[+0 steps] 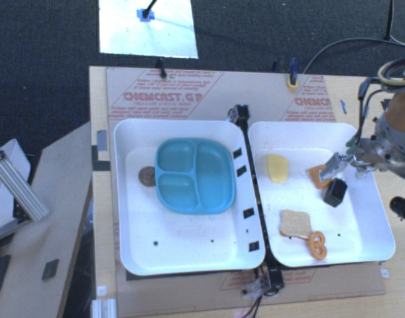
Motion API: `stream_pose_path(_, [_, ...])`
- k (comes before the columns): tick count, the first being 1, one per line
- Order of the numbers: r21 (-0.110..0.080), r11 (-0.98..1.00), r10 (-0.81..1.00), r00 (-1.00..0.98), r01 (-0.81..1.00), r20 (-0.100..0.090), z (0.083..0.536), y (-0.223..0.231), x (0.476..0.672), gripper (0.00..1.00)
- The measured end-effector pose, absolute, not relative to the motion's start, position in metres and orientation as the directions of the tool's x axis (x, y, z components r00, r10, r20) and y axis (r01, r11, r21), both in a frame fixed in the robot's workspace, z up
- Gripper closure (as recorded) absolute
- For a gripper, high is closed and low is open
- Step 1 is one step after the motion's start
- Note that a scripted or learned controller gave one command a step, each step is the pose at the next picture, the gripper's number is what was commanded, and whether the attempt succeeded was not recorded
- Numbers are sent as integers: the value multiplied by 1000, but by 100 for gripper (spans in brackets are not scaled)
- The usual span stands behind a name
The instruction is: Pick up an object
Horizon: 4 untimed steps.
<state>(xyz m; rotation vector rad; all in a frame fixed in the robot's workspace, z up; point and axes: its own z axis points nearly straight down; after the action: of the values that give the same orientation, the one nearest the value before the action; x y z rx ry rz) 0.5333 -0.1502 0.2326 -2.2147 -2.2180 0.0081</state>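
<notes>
**Orange pretzel shape up front, gripper low at the right bin's far side**

Nearest the camera, an orange pretzel shape (317, 245) lies flat on the floor of the right bin (364, 227), close to its front wall. Touching it on the far left is a pale brown slice like toast (295, 224), also flat. The left bin (182, 244) stands alongside, and a dark strip (245, 177) runs along the seam between the two bins.

Further back in the right bin, the gripper (333, 166) hangs low over the floor toward the right wall, on the grey arm (394, 134) that comes in from the right. A small orange piece (317, 175) sits at the gripper's left, right against its tip. Whether the gripper is open or closed cannot be told from this angle, nor whether it has hold of the orange piece. A yellow wedge (278, 168) lies to the left of the orange piece, apart from it and nearer the seam.

At about the same depth in the left bin, a blue divided plate (194, 176) rests near the middle. A small round brownish disc (147, 175) sits at the plate's left edge.

Behind both bins lies a brown board with red lettering (162, 97). Beyond it, a white sheet (149, 25) lies on the dark floor.
</notes>
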Motion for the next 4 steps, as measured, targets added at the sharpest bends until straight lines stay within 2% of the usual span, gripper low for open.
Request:
stream_pose_path(1, [1, 4, 1000, -4, 1000, -1, 237, -150, 536, 0])
stream_pose_path(3, [-3, 1, 1000, -1, 1000, 1, 132, -156, 539, 0])
stream_pose_path(4, [17, -1, 1000, 1, 1000, -8, 104, -160, 544, 0])
